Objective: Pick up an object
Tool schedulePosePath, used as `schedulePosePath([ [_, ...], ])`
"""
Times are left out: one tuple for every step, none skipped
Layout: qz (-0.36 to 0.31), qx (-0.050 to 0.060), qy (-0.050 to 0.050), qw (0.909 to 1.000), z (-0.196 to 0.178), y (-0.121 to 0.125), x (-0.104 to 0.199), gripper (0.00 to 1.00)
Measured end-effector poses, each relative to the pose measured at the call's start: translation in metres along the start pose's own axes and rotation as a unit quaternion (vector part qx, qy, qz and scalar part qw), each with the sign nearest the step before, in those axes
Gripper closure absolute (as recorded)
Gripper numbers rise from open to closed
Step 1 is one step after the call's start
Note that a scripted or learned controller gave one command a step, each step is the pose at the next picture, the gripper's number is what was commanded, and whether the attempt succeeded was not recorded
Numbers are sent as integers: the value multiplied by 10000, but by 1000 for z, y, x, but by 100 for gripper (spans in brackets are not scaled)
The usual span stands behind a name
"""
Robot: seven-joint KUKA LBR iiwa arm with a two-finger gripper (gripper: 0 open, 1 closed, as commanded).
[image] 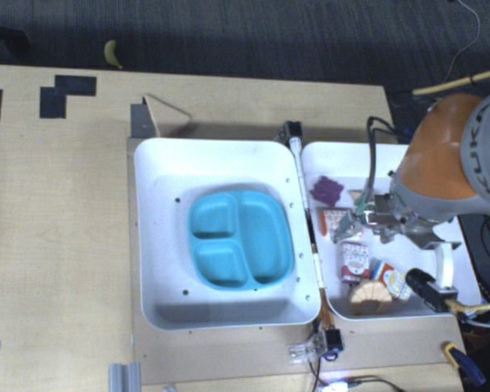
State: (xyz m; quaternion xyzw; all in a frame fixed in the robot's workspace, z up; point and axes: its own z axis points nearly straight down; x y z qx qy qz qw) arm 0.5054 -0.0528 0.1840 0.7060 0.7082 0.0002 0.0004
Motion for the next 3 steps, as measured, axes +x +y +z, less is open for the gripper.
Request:
schedulePosePath([
  [7, -34, -2, 10000, 97, 0, -35, 0],
  [5, -61, -5, 10000, 86, 2, -35, 100],
  [-12, -13, 9, 10000, -1, 42, 25, 100],
])
